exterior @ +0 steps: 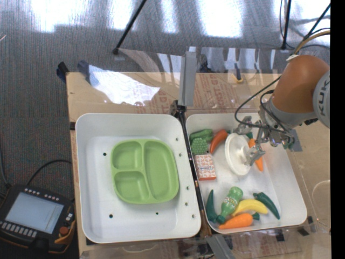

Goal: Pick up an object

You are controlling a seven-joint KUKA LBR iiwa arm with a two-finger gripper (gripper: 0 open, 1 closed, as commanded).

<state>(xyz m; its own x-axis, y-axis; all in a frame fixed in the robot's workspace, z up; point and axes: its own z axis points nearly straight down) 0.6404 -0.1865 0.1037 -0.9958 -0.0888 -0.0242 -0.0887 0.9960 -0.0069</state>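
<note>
My gripper (254, 151) hangs low over the upper right part of the right bin (291, 190). It sits at the right edge of a small white plate (237, 154) that stands tilted. A small orange carrot (260, 163) lies just beneath and to the right of the gripper, partly hidden by it. Nothing shows as lifted. Further left lie another orange carrot (218, 140), green vegetables (200, 135) and a small pink-and-white box (205, 167).
At the right bin's front lie a green bottle (230, 200), a banana (249, 205), a carrot (236, 222) and dark green vegetables (268, 204). A green divided plate (144, 171) rests in the left bin (86, 144). A pendant (32, 215) lies left of the bench.
</note>
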